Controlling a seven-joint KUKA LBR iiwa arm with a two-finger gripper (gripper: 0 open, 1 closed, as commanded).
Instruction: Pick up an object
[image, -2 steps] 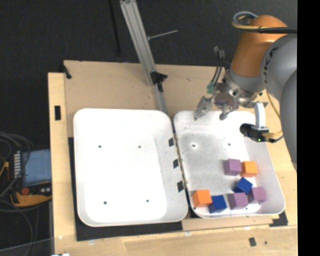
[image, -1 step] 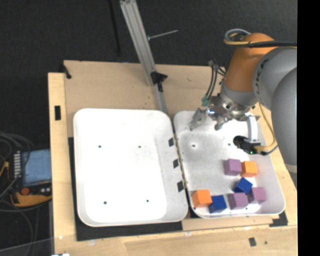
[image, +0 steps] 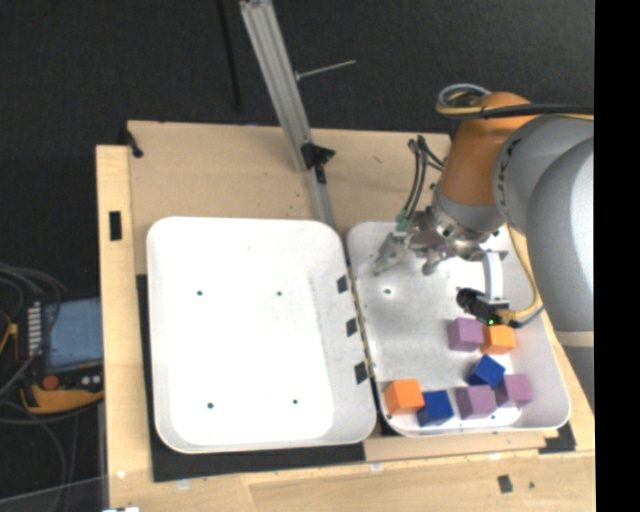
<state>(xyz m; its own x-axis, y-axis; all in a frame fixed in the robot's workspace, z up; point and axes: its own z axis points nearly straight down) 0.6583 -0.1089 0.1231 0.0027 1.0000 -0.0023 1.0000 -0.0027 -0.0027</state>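
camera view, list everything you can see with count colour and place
purple blocks: 3, purple, right bin, right and near side
blue blocks: 2, blue, right bin, near side
orange blocks: 2, orange, right bin, one near-left corner, one by the right wall
left bin: 1, white, bench left
right bin: 1, white, bench right
metal pole: 1, grey, slanting behind the bins
bench: 1, tan
gripper: 1, grey, over the right bin's far end

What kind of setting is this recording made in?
Most likely a robotics lab bench for pick tests: a grey arm with an orange band reaches over two shallow white bins, small coloured foam-like blocks lie in the right one, and cables and a controller sit beside the bench.
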